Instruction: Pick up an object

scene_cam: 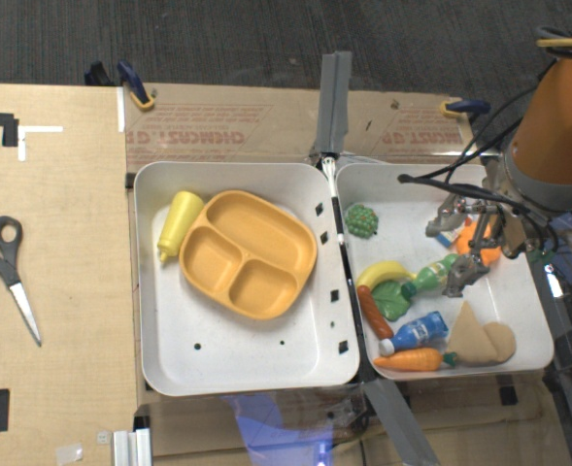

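The gripper (465, 250) hangs low over the right bin (528, 357), its metal fingers (460, 272) splayed apart with nothing between them, one tip close beside the neck of a green bottle (429, 280), though at this slant I cannot tell whether it touches. That bottle looks the likely pick, since it lies nearest the open fingers and has a narrow body that would sit well between them. Something orange (487, 242) lies partly hidden behind the gripper, so its shape is unclear. The rest of the bin is crowded: a yellow banana (381, 274) rests against a green leafy piece (392, 301), a red sausage-like toy (373, 312) lies beside them, a blue and white bottle (420, 331) sits just below, a carrot (409, 360) lies along the front wall, and a tan wedge (482, 338) fills the front right corner. A small green knobbly ball (362, 221) sits apart near the back left. Such clutter leaves little room, so the fingers must close carefully or they may nudge neighbours. The left bin (169, 357) holds an orange divided plate (245, 252) with a yellow bottle (178, 223) leaning on its rim
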You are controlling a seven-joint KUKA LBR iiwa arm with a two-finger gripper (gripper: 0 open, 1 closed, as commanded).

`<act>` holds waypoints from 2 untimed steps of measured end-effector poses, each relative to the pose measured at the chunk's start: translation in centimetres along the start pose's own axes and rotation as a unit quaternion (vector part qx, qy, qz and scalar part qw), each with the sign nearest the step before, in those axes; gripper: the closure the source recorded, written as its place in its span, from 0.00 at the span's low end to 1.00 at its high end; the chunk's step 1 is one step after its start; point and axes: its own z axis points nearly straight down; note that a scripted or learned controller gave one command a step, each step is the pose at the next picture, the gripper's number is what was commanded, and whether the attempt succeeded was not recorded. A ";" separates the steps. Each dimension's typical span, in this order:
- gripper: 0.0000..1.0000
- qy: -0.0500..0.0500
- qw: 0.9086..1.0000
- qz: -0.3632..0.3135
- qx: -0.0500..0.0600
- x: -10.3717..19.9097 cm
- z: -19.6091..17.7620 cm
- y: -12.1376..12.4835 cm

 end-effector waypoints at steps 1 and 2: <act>0.00 0.001 0.998 0.058 0.000 4.5 12.6 -3.3; 0.00 -0.017 0.996 0.086 0.003 3.5 15.1 -2.2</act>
